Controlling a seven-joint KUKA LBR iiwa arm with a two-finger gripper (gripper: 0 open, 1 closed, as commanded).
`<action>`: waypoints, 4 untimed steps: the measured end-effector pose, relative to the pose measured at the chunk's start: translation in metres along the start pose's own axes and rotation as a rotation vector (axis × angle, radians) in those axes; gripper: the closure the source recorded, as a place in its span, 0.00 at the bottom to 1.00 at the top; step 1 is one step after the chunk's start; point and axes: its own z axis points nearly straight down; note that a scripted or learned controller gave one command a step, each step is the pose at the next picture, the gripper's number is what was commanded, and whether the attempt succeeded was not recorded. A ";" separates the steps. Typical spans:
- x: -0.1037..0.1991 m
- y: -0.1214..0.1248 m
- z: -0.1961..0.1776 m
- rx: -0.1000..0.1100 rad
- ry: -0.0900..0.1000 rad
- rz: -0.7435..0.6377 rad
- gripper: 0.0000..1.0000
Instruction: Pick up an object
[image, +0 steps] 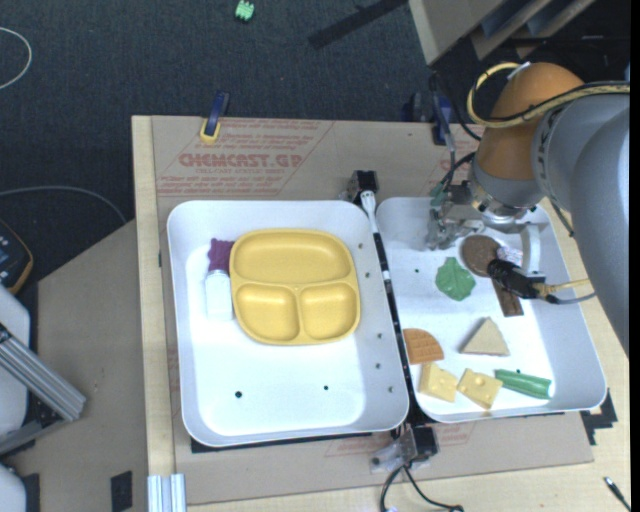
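The gripper (443, 232) hangs low over the far end of the right bin (565, 345), under the grey arm with its orange band (520, 110). Just below it lies a green leafy piece (455, 279). To its right sits a brown round piece (481, 254), and a dark brown stick (509, 293) lies beside that. Nearer the front lie a tan triangular slice (486, 339), an orange-brown half round (422, 346), two yellow cheese blocks (437, 382) (478, 387) and a green pod (522, 382). Nothing is visibly held.
The left bin (290, 400) holds a yellow divided plate (295, 284), with a purple and white bottle (217, 278) lying along its left side. A raised rim (385, 300) separates the bins. The bulky arm covers the right bin's far right corner.
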 end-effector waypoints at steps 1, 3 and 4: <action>0.002 0.003 -0.044 -0.006 -0.001 0.001 1.00; -0.002 0.005 -0.131 -0.006 -0.001 0.001 1.00; 0.045 -0.022 -0.121 0.005 0.002 -0.003 1.00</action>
